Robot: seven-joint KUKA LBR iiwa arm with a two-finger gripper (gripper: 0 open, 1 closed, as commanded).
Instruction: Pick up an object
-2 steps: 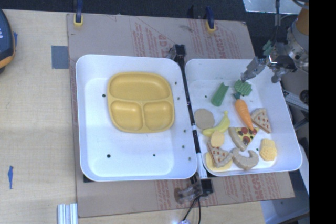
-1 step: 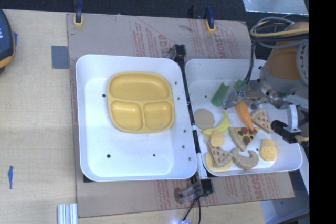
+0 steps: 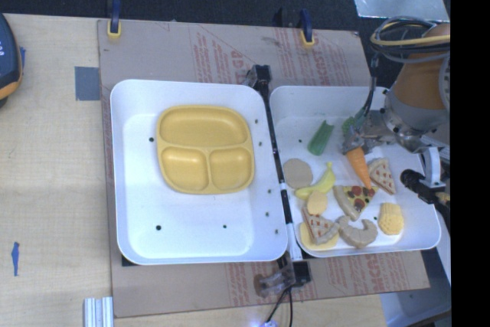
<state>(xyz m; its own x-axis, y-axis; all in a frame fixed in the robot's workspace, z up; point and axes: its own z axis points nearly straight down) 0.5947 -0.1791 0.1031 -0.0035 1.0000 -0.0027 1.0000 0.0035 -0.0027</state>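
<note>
The gripper (image 3: pixel 360 135) sits low in the right bin (image 3: pixel 295 105), right at the toy carrot (image 3: pixel 358 165); whether it grips anything cannot be told. Judging by this, nothing is lifted yet. The yellow divided plate (image 3: pixel 205 147) lies in the left bin (image 3: pixel 138 233).

A wooden bench (image 3: pixel 53 188) carries brown cardboard (image 3: pixel 199 50) under two white bins (image 3: pixel 130 241).
</note>
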